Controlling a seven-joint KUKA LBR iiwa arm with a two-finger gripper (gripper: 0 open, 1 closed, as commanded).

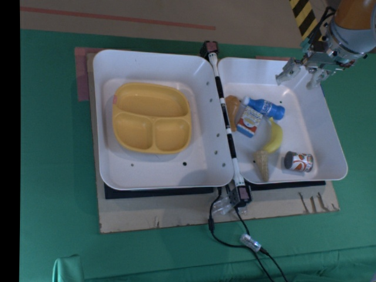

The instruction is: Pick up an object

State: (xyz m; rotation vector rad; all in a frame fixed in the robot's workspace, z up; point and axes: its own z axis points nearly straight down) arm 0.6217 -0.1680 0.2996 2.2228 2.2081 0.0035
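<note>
So the arm (pixel 355 7) is reaching in from the right, and the end effector (pixel 301 74) is hanging over the far right corner of the right bin (pixel 329 140). Its two fingers (pixel 287 73) are sitting clearly apart, with nothing between them, so it's carrying nothing right now.

All the pickable stuff is lying in the right bin, grouped toward its left and near side. A small bottle (pixel 264 108) with a blue cap end is lying on its side near the middle, and just beside it, touching or close to it, a little carton (pixel 249 122) with a red and white label is resting flat. A banana (pixel 273 137) is curving down from under the bottle toward the near edge. Two ice cream cone looking things are in there too: one cone (pixel 233 110) up against the divider between the bins, and another cone (pixel 262 165) near the front edge, just off the banana's lower tip. A small can (pixel 298 161) is lying on its side toward the near right corner, apart from the rest.

The left bin (pixel 117 69) is holding a yellow divided plate (pixel 151 117) with three compartments. Both bins are sitting on a cardboard sheet (pixel 153 216) over the green bench (pixel 53 157), and a cable (pixel 235 237) is trailing off the front.
</note>
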